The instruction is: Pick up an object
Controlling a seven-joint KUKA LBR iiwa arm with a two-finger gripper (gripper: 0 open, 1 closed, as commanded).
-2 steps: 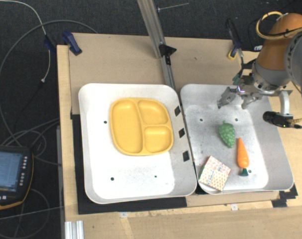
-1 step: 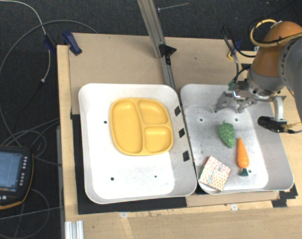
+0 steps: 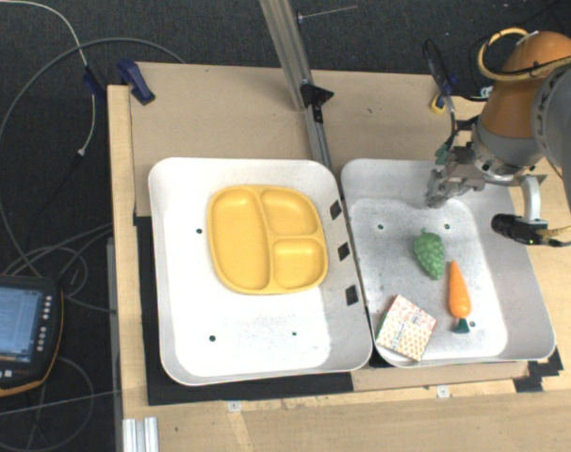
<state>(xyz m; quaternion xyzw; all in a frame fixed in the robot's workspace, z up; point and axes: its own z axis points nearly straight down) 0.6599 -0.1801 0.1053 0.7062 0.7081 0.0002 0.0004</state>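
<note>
In the right bin [image 3: 497,252] lie a green bumpy vegetable toy [image 3: 430,253], an orange carrot toy [image 3: 459,294] with a dark green stub, and a patterned square pouch [image 3: 405,327] at the front edge. My gripper [image 3: 443,188] hangs over the back part of that bin, behind the green toy and apart from it. Nothing shows between its fingertips. The arm comes in from the right, its orange band above the wrist.
The left bin [image 3: 182,281] holds a yellow three-compartment tray [image 3: 267,237]. A metal pole [image 3: 295,55] slants up from between the bins. Cables and a tablet [image 3: 17,332] lie left of the bench. Black clips line the seam between the bins.
</note>
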